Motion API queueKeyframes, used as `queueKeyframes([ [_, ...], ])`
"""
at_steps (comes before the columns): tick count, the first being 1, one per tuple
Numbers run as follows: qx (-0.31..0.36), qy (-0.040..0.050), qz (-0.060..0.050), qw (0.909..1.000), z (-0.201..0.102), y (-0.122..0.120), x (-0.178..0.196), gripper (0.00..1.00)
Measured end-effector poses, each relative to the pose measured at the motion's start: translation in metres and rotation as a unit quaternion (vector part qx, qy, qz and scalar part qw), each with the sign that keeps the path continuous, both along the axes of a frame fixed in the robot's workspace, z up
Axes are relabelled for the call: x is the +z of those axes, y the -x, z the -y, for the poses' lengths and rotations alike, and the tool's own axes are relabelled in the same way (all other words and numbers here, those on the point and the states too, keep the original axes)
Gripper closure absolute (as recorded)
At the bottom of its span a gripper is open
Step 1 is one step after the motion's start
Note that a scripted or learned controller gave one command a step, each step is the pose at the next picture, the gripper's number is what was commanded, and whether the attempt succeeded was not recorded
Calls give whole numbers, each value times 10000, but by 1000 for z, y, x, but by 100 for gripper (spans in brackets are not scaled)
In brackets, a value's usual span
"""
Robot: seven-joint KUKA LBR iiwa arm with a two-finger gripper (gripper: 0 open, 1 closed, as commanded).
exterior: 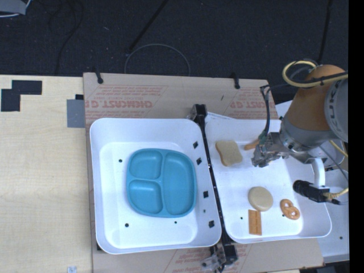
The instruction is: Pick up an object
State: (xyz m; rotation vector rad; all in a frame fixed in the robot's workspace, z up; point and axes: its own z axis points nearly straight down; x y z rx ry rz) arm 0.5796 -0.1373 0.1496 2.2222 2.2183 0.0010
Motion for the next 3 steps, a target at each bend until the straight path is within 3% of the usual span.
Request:
queueKeyframes([
  [1,14,-2,-2,10000,-4,-5,60,100],
  [2,15,-5,-8,10000,-3,-5,86,100],
  [3,25,-14,-26,10000,-55,-6,76,100],
])
